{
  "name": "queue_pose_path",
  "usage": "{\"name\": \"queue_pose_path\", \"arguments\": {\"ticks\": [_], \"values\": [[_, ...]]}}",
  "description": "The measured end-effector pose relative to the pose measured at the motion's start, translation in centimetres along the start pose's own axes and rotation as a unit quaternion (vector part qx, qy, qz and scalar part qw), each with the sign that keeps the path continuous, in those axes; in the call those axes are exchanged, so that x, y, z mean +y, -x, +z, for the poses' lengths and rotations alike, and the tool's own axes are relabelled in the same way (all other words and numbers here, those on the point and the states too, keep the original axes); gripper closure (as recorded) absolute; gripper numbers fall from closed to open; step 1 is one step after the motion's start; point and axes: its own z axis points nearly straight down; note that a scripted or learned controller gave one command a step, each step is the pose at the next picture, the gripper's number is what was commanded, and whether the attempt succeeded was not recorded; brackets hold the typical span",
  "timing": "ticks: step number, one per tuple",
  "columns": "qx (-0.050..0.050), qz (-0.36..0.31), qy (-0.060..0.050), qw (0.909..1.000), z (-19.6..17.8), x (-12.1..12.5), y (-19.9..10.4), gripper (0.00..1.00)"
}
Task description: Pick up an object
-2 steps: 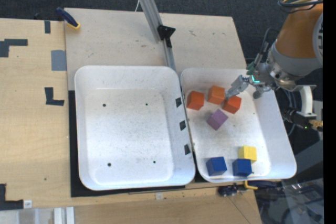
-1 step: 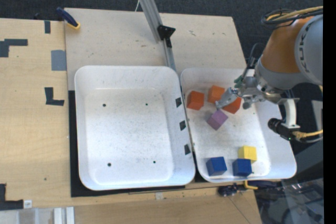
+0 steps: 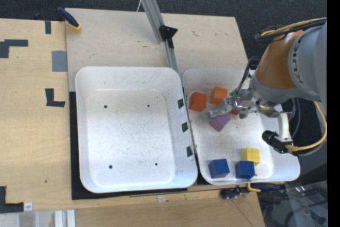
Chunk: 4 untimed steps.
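Purple block (image 3: 219, 123), likeliest target, lying mid right bin (image 3: 281, 170) just at six o'clock of the gripper (image 3: 223, 110). Largest first: bench (image 3: 122, 40), arm (image 3: 289, 69) reaching in from three o'clock, left bin (image 3: 130, 74), right bin. Approach step, judging by the gripper low among the blocks (jaw state: cannot tell, too blurred). Next: a short descent onto purple. Orange blocks (image 3: 197, 101) at twelve; blue pair (image 3: 218, 168) and yellow (image 3: 251, 155) at five. Speckled white floor, little room.

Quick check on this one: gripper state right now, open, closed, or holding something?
Gripper: cannot be told. It sits low in the right bin, over the purple block, beside the orange blocks; no block is visibly held.
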Motion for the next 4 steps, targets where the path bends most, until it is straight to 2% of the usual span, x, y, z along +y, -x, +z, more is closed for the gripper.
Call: {"name": "queue_pose_path", "arguments": {"ticks": [1, 2, 4], "values": [[-0.001, -0.003, 0.006, 1.0000, 1.9, 0.7, -0.3, 0.00], [-0.001, -0.002, -0.004, 1.0000, 1.6, 0.0, -0.1, 1.00], [-0.001, -0.002, -0.001, 1.0000, -10.6, 1.3, -1.0, 1.00]]}}
